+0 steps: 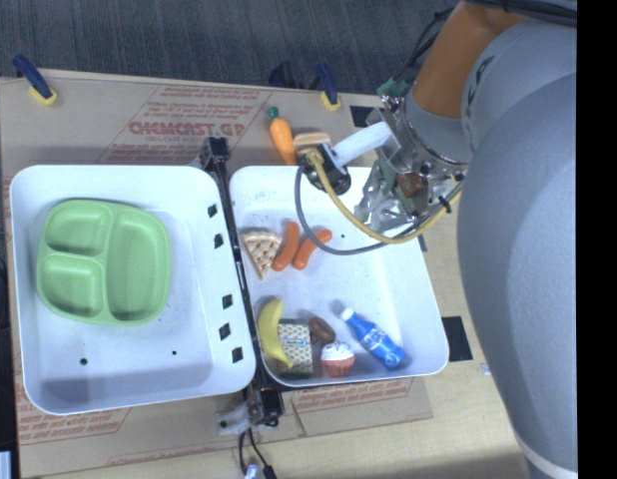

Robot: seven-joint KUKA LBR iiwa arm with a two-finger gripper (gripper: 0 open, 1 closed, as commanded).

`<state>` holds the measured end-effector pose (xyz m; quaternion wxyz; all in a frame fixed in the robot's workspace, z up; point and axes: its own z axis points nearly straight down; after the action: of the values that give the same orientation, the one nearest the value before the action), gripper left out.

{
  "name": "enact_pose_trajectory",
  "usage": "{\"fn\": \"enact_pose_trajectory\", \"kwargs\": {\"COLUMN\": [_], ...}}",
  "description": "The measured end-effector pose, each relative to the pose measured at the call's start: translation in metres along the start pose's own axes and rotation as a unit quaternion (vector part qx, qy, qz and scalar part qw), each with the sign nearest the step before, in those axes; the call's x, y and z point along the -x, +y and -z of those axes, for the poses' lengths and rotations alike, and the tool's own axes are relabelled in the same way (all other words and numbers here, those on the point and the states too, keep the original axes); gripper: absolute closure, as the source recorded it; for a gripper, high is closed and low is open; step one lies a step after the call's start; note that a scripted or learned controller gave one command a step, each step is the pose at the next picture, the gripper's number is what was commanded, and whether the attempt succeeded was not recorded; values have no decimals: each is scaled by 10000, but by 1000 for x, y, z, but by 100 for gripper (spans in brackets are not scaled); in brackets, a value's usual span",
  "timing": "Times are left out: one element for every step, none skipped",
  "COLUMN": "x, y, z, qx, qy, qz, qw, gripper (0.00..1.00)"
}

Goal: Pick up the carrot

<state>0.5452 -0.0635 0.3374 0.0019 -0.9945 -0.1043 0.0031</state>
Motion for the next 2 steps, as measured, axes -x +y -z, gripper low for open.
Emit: {"fn": "enact_pose_trajectory", "kwargs": {"x": [-26,23], "y": [-62,-117], "z": [-66,-93], "qx": [11,11], "qy": [-2,-2], "qz": [-8,-9], "qw": [10000,10000], "gripper": [100,100]}}
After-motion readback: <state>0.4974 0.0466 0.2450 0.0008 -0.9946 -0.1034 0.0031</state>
